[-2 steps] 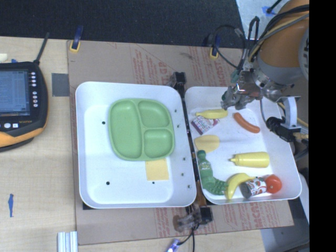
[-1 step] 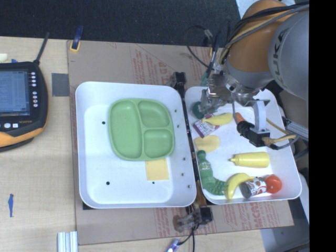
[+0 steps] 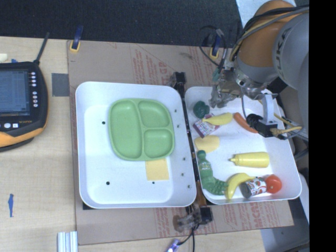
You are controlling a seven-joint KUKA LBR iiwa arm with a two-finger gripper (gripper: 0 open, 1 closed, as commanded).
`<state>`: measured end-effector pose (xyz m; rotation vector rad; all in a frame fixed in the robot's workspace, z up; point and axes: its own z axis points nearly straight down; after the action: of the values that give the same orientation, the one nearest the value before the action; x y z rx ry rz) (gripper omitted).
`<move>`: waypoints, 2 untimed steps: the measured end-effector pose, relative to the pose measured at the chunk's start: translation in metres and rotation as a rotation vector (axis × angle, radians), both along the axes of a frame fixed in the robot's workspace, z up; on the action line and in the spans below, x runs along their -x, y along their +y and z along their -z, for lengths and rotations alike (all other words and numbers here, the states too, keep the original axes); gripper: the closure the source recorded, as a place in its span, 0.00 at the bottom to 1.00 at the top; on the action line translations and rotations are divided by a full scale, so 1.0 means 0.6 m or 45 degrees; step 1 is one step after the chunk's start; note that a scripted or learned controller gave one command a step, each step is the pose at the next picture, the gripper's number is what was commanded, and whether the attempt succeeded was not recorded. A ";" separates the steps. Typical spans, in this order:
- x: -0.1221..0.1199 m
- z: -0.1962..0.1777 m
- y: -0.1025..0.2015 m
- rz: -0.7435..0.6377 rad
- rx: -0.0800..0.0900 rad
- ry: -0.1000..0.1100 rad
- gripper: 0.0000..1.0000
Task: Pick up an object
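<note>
- Gripper (image 3: 220,100) low over far-left corner of right shallow white plastic bin (image 3: 292,156); can't tell its state or any load.
- Nearest gripper: round dark-green glossy ball (image 3: 200,109), just left of it; pale-yellow curved banana-shaped toy (image 3: 219,119) just below.
- Same bin, nearer the camera than gripper: smooth yellow squeeze bottle (image 3: 251,159), yellow plastic banana (image 3: 236,185), red round tomato (image 3: 273,183).
- Left bin (image 3: 89,156), well left of gripper: matte green 3-compartment tray (image 3: 140,128), flat yellow square (image 3: 157,169).

Landmark: green divided plate (image 3: 140,128), in left bin (image 3: 89,140)
Yellow square (image 3: 157,169): touching the plate's near edge
Gripper (image 3: 219,100): right of plate, over right bin (image 3: 291,161)
Green ball (image 3: 200,109): just beside gripper
</note>
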<state>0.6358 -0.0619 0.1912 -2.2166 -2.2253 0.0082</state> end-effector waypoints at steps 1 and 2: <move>-0.001 -0.001 0.001 -0.001 0.000 -0.001 0.00; -0.007 0.167 -0.062 -0.001 -0.002 0.003 0.00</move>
<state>0.6402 -0.0990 0.0908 -2.2143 -2.2242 0.0091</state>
